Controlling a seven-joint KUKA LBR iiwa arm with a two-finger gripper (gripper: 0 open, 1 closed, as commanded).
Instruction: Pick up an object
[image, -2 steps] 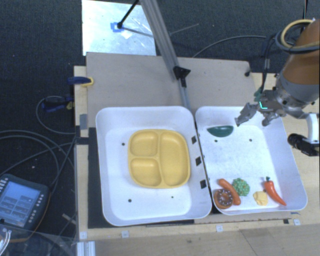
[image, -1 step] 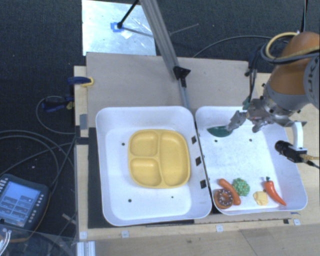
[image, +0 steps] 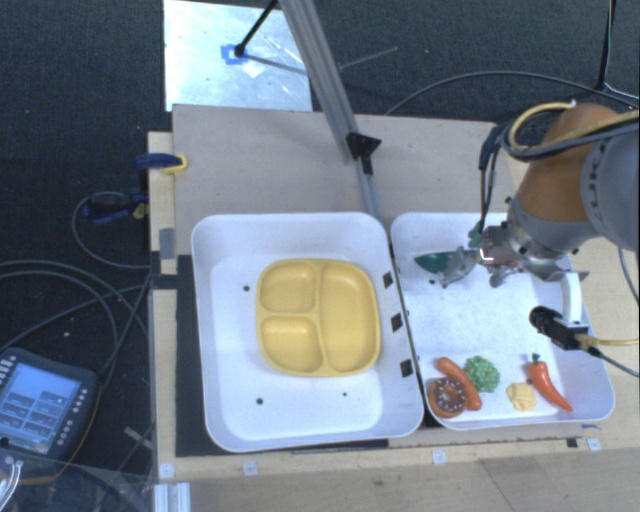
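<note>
White shallow plastic bins stood side by side on the tan desk (image: 260, 160): left bin (image: 215, 300) and right bin (image: 500, 305), with their rims meeting along the middle. The left bin held one yellow three-compartment plastic plate (image: 320, 316), lying flat near its centre. The grey arm (image: 585, 190) with its orange band came in from the right of the camera view, over the far part of the right bin. The gripper (image: 462, 268) sat low over the far left quarter of that bin, pointing toward the left bin. A dark green toy piece (image: 433, 263), too small to name by shape, lay just beside the gripper on its left, near the bin's far left corner; whether the two touched could not be told. Gripper state: could not be told, released or clenched. The other toys were grouped along the near edge of the right bin, well apart from the gripper. A brown ring doughnut (image: 443, 399) lay at the near left corner, with a red-orange sausage (image: 458, 380) lying across its right side and touching it. A green broccoli floret (image: 482, 373) lay just beside the sausage, and a small pale yellow lump (image: 520, 397) further right. An orange-red pepper with green stalk (image: 548, 385) lay rightmost, at a slant near the right wall. A grey metal pole (image: 330, 80) ran at a slant over the far desk toward the gap between the bins.
</note>
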